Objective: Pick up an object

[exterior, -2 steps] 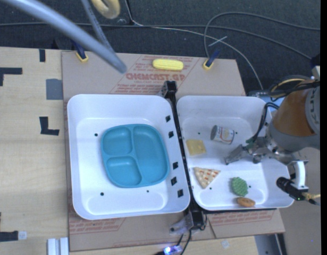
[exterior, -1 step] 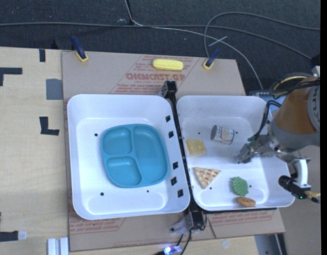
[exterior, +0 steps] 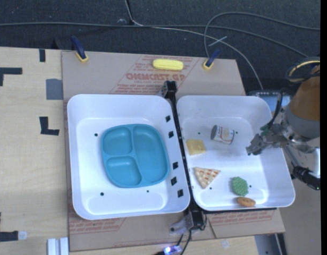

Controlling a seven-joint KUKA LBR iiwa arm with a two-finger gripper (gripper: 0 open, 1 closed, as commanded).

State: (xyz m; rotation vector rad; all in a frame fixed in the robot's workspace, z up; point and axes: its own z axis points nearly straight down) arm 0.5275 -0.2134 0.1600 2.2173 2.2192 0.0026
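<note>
Camera view: a small can point(exterior: 223, 134) lies on its side in the right bin point(exterior: 269, 113), toward its far edge. The gripper point(exterior: 255, 148) hangs just to the can's right, near the bin's right wall, apart from it; fingers cannot be judged. Nearer the front edge lie a yellow block point(exterior: 195, 146), a pizza slice point(exterior: 206, 176), a green piece point(exterior: 239, 185) and an orange piece point(exterior: 246, 201). A blue divided plate point(exterior: 134, 155) sits in the left bin point(exterior: 81, 116).
</note>
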